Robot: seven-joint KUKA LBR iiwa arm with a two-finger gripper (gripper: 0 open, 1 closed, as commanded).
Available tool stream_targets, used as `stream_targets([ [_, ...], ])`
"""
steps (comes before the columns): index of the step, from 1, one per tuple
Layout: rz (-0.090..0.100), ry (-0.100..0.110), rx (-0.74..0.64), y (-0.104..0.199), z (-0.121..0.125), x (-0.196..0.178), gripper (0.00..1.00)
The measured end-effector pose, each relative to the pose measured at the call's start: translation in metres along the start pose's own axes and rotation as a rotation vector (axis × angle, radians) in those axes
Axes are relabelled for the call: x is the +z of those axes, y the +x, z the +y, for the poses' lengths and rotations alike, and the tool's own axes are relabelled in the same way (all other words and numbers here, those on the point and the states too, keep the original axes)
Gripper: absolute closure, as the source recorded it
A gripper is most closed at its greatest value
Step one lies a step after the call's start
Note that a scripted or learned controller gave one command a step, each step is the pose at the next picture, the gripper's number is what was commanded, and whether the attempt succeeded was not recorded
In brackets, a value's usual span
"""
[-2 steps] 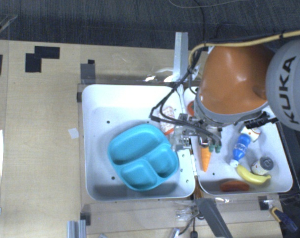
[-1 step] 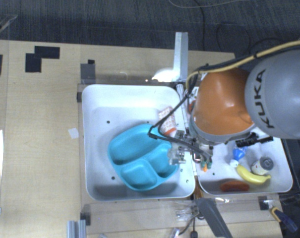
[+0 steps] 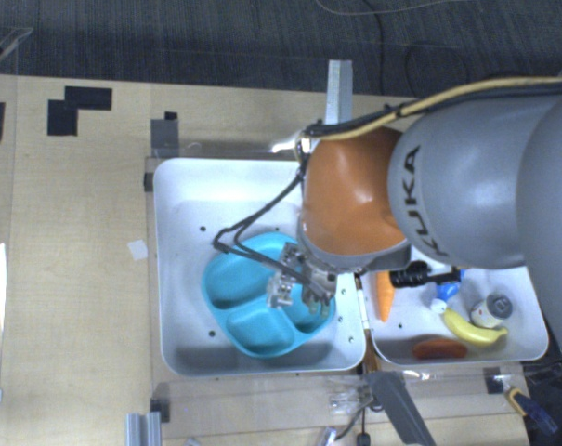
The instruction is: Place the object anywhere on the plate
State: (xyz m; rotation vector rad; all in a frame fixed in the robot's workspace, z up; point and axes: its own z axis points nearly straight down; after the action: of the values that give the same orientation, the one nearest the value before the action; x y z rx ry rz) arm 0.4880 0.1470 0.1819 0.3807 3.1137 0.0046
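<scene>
A blue divided plate [image 3: 248,305] lies in the left white bin [image 3: 183,249], toward its front right. My gripper [image 3: 299,291] hangs directly over the plate's right half, below the orange wrist band [image 3: 350,198]. The arm's bulk covers the plate's right rim. I cannot make out any object between the gripper's parts from this angle.
The right bin [image 3: 531,342] holds an orange carrot-like piece [image 3: 385,295], a yellow banana [image 3: 474,328], a red-brown sausage shape [image 3: 438,348], a small blue-white item [image 3: 445,293] and a grey round piece [image 3: 496,307]. A black cable [image 3: 253,221] loops from the wrist over the left bin.
</scene>
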Motion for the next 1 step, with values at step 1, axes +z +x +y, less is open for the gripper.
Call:
stream_targets([
  [1,0.0,0.0,-0.126,0.008,0.0326,-0.0193,1.0],
])
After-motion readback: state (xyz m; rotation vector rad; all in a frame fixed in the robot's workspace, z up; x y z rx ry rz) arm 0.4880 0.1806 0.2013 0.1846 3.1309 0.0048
